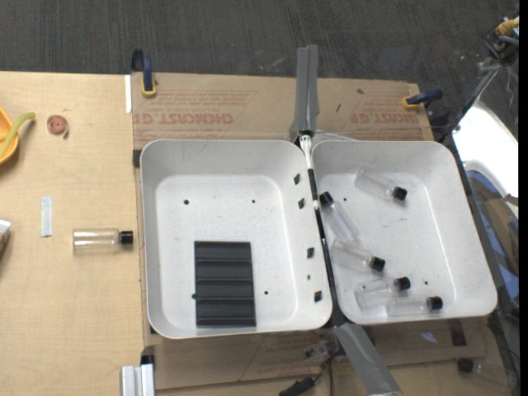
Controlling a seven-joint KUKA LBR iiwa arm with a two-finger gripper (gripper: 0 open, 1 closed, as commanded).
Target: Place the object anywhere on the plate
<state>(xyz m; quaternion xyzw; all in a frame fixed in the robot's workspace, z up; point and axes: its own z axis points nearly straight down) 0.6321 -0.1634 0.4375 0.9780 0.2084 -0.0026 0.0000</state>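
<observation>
Camera view, left to right: loose vial [102, 238] on bench, black ridged plate [223, 285] in left bin [165, 172], five clear capped vials [379, 188] in right bin [450, 221]. Likely light, stiff, slippery, roll-prone; grip mid-body across width. Pincer state: cannot tell.

Arm [488, 134]: a pale grey, glossy stretch of it shows at about 3 o'clock, hard against the side of the view.
Shape: smooth and rounded, broadening as it runs toward 4 o'clock.
Lie: slanted, from roughly 1 o'clock down to 4 o'clock.
Light: strong glare on its upper face, nearly white.
Lower part: darker and blue-grey in shadow toward 4 o'clock; I cannot tell which link or joint this is.
Reach: drawn back at the 3 o'clock side.
</observation>
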